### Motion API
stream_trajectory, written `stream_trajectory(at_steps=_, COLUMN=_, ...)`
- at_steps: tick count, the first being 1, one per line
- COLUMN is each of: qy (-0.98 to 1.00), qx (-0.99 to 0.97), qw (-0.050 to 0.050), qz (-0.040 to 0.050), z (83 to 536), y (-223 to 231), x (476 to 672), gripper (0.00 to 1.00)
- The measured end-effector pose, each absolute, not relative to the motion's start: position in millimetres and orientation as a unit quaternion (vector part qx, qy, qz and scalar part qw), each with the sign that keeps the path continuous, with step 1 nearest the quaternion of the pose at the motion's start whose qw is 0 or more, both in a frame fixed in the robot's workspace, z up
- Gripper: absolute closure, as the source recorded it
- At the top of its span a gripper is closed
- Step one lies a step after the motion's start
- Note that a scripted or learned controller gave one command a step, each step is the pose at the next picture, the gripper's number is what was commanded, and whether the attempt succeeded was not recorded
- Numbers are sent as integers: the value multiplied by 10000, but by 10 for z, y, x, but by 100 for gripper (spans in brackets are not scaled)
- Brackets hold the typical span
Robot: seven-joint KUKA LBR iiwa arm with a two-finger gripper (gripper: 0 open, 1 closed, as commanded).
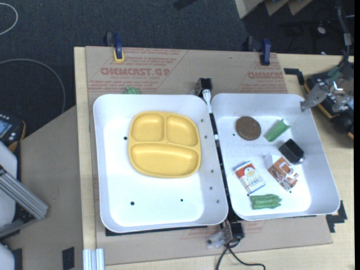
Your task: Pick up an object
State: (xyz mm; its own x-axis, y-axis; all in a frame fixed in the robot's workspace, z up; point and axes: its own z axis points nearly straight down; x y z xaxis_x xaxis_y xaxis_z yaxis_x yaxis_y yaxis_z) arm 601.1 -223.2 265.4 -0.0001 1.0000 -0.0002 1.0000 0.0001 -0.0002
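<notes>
Hand (320, 94) sits at the desk's right edge, grip unclear, nearest the green block (277, 130) down-left.

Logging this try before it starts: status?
Gripper at right bin's far right edge, holding nothing. Brown disc, green pieces, packets, black block lying untouched. Nothing blocking.

Cut off and unreadable from my seat

I see the gripper (332, 94) run off the right edge, its fingers too cluttered to read; print on the two small packets (249, 177) (283, 172) is too small to make out.
</notes>
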Motion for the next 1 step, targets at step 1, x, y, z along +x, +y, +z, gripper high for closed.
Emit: stream_trajectory(at_steps=1, qy=7091, qx=7051, qw=-39, qz=25, z=939, y=-2183, x=5405, gripper=0)
